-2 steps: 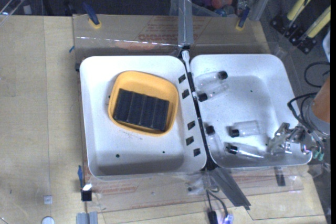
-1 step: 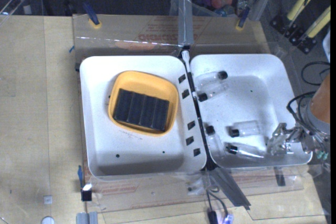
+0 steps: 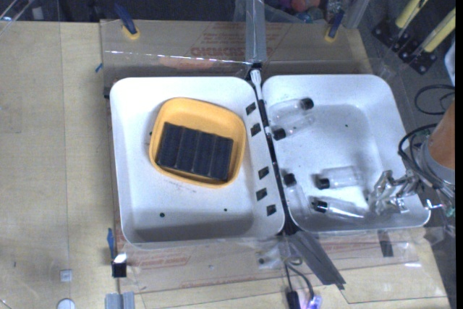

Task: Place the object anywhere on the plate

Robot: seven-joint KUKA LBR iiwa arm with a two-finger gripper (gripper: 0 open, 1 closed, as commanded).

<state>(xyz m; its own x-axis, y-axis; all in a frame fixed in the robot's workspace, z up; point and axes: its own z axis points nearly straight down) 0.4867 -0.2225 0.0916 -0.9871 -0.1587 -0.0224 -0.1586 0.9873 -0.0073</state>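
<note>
Yellow plate point(image 3: 197, 142) sits in the left bin point(image 3: 130, 155), w/ a dark ribbed rectangular block point(image 3: 195, 151) lying flat on it, roughly centred. Right of the plate, past the divider point(image 3: 264, 148), the right bin point(image 3: 362, 94) holds three clear bottles w/ black caps: one point(image 3: 291, 114) at the far side, two (one point(image 3: 337, 178), another point(image 3: 337, 208)) nearer the front. The hand point(image 3: 388, 193) is low in that bin's front right corner, metal fingers next to the front bottles; can't tell if spread or clenched, nothing visibly between them.
</note>
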